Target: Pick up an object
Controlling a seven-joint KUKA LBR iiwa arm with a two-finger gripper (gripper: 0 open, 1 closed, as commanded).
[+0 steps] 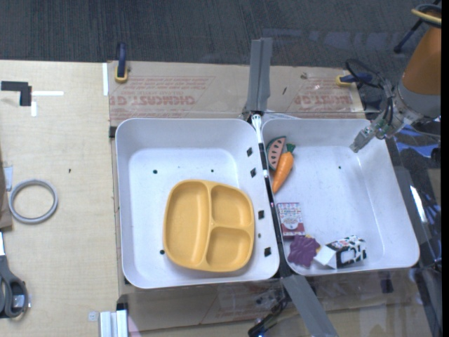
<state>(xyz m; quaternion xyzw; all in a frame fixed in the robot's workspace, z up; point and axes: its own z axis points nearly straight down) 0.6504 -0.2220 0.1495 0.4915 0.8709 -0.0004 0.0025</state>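
Bench with 2 white bins (133, 209); arm (424, 69) angled over right bin's far corner, fingers (362, 140) state unclear

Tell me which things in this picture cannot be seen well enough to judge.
- The pincer in the camera view: too small and blurred to tell open from shut.
- The grey arm with the orange band: cut off by the right edge.
- The small pink printed card: its print is too small to read.
- The black-and-white patterned toy: too small to identify.
- The metal scissors: cut off by the left edge.
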